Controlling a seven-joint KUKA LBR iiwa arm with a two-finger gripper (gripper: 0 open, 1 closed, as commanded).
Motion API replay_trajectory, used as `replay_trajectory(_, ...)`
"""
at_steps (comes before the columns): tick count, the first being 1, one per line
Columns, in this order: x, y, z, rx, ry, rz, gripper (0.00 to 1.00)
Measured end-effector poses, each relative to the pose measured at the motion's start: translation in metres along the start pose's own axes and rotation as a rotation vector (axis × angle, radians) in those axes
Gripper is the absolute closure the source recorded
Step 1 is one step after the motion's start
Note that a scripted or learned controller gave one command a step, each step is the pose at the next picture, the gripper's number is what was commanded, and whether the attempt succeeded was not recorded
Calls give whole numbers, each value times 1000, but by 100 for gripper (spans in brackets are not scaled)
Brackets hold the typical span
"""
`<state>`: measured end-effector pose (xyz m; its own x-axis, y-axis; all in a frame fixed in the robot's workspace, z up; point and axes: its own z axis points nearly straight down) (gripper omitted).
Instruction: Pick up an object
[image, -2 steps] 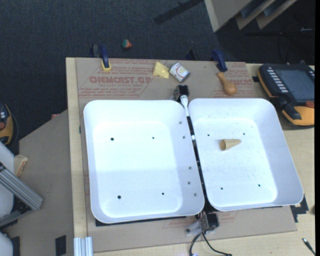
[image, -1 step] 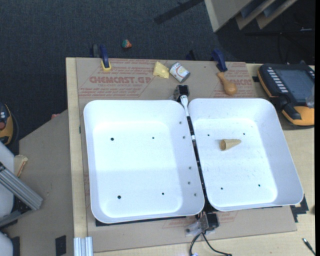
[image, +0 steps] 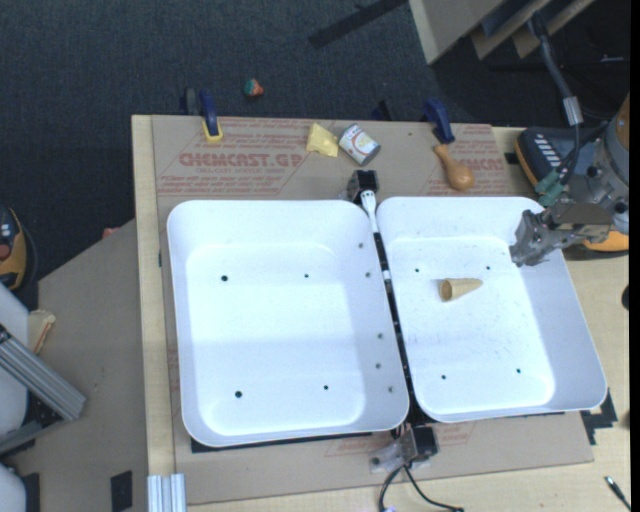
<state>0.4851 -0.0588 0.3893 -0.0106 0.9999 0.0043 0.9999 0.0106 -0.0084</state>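
My gripper (image: 528, 250), grip state unreadable, hangs at right bin (image: 570, 330) rim; centre over cone (image: 459, 289), align across its width, then descend.

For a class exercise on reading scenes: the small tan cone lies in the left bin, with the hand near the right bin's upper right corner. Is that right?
Not quite. The camera view shows the cone lying in the right bin, not the left bin. The rest stands: the hand is near the right bin's upper right corner.
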Motion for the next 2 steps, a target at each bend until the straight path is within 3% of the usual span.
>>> replay_trajectory(1,-81,-7,-54,-17,-10,18,100)
replay_trajectory(2,15,-6,-17,-3,-2,0,100)
